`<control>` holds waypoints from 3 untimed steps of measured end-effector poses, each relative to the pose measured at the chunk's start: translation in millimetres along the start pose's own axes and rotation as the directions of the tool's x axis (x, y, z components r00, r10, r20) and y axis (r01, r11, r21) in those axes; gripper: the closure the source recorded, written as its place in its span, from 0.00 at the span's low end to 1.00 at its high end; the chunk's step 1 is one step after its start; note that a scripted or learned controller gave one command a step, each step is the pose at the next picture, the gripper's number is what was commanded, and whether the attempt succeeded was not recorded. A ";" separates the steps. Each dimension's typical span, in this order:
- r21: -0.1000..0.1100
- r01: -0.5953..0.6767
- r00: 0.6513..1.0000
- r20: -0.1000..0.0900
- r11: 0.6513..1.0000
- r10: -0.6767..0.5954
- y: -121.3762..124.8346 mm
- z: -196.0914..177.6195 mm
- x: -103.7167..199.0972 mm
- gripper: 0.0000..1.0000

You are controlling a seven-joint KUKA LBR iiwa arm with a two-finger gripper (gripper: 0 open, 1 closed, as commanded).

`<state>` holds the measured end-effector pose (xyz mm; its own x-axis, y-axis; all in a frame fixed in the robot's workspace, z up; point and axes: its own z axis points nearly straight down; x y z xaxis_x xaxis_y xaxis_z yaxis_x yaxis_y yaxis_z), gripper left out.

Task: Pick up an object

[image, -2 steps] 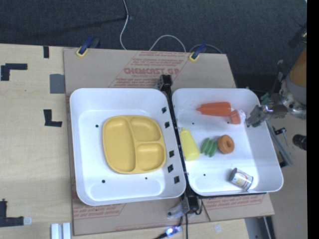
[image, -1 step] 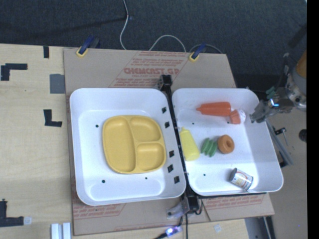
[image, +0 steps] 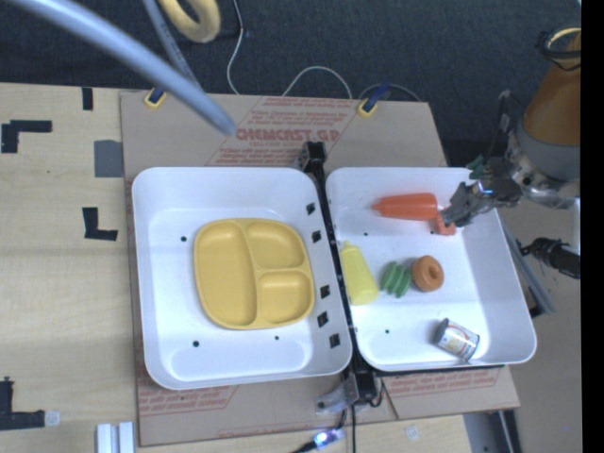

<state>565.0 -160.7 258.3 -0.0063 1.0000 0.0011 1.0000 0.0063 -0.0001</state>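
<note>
Two white bins (image: 151,253) (side-by-side) on cardboard-topped bench (image: 283,125).

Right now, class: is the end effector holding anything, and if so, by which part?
It cannot be told. The end effector sits at the right end of the carrot, but no grip shows.

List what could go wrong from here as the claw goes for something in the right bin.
1. The claw sits at the end of the long orange plastic carrot, so it may slip off the tapered tip.
2. It is close to the right white bin's far rim and might clip it.
3. The small orange ring-shaped toy touches the green ridged toy; grabbing one could drag the other.
</note>
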 end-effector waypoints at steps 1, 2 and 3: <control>0.002 -0.003 1.000 0.002 1.000 0.003 2.5 13.9 47.1 1.00; 0.001 0.000 1.000 0.000 1.000 0.000 16.3 9.5 100.7 1.00; 0.003 -0.002 1.000 0.002 1.000 0.002 27.3 26.2 150.0 1.00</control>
<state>591.3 -10.5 232.3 -0.0044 1.0000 -0.0004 1.0000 0.0044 -0.0030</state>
